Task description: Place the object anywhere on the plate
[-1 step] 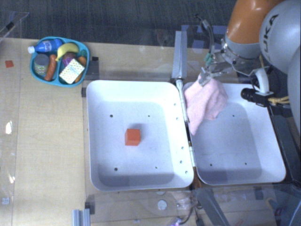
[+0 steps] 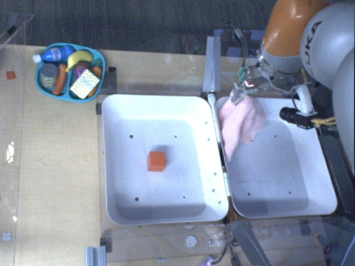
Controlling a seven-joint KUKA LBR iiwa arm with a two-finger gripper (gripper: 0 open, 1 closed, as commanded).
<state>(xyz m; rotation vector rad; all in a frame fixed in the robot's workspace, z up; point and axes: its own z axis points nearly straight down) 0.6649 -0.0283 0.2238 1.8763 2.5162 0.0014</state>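
The desk [image 2: 50, 165] is pale wood and carries two shallow white bins side by side. The grey arm [image 2: 327, 37], with its orange band, leans over the far edge of the right bin [image 2: 288, 198]. The left bin [image 2: 127, 204] sits just left of the right bin, their rims touching. A soft pink cloth [image 2: 241, 125], crumpled and hanging in folds, droops at the right bin's far left corner, its top pinched between the fingers of the hand [image 2: 243, 91], which is closed on it. A blue plate [image 2: 40, 85] full of toy food lies well left of the right bin, beyond the left bin's far corner. A small orange cube [image 2: 157, 161] rests in the left bin.
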